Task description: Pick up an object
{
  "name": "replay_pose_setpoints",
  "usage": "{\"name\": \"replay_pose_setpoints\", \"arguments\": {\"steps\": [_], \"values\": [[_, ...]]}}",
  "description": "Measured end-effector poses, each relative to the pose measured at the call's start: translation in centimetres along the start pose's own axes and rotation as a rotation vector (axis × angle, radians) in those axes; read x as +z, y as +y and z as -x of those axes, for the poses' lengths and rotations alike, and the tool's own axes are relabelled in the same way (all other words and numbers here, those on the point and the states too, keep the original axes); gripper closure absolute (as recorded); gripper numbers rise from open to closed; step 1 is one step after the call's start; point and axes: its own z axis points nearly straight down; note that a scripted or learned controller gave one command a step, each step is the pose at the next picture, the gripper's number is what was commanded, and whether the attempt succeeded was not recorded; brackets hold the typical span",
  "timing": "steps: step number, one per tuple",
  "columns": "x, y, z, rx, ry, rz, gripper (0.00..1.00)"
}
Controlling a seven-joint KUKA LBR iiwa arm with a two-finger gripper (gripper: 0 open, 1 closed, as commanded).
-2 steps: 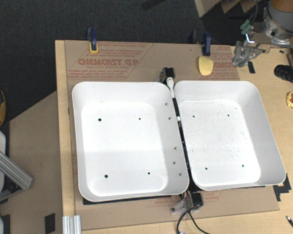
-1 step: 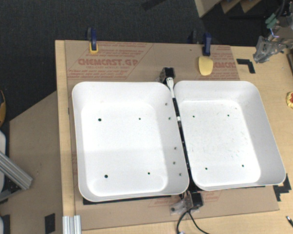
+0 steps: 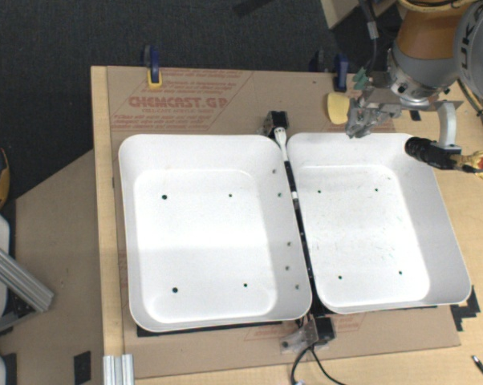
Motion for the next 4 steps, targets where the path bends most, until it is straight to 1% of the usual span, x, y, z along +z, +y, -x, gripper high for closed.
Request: {"name": "replay_pose_setpoints", "arguments": {"steps": [1,2,3,4], "values": [[-6.1,0.2,-3.6,0.003,-0.005,0.017,1.00],[-9.1,-2.4,-4.9,0.005,-0.004,0.012,1.00],[-12.8,-6.0,-5.9,0.005,-0.004,0.013,1.00],[-6.4,-2.8,-9.3,0.004,-0.004,0.005,1.00]]}}
